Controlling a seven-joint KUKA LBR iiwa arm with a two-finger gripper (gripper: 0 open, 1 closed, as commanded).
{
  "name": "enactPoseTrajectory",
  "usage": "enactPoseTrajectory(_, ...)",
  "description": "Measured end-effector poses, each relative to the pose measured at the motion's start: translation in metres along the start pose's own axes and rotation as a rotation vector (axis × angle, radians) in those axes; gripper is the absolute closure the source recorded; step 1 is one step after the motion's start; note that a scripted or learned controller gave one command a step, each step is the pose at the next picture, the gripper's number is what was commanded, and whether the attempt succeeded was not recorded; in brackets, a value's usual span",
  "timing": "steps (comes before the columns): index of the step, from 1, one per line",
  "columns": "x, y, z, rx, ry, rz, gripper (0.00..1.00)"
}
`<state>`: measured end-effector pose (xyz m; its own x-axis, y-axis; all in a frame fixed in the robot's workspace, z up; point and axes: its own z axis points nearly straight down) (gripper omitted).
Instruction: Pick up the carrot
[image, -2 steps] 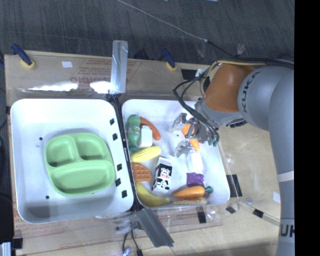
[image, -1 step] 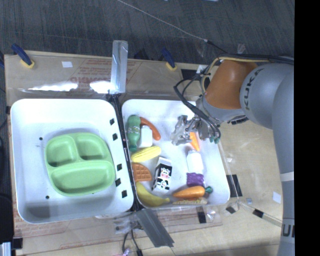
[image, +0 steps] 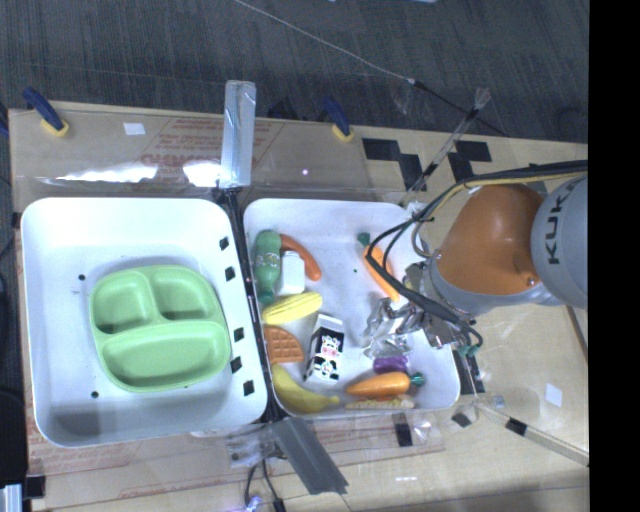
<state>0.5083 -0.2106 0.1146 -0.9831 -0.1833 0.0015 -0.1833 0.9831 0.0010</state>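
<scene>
One carrot (image: 379, 384) lies near the right bin's (image: 340, 213) front wall, long axis left-right, green top pointing right, while the gripper (image: 392, 325) hovers just above it, finger spread impossible to tell

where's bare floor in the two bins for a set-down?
Left bin: bare floor rings the green tray, widest along the top wall and lower-left corner. Right bin: one open patch, upper middle, between the hot dog and the end effector. Its left wall and bottom are crowded: corn, banana, carrot.
</scene>
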Motion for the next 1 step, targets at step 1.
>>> enactPoseTrajectory(1, -0.0004, 0.0005, 0.0000, 0.000, 0.000, -0.002, 0.00)
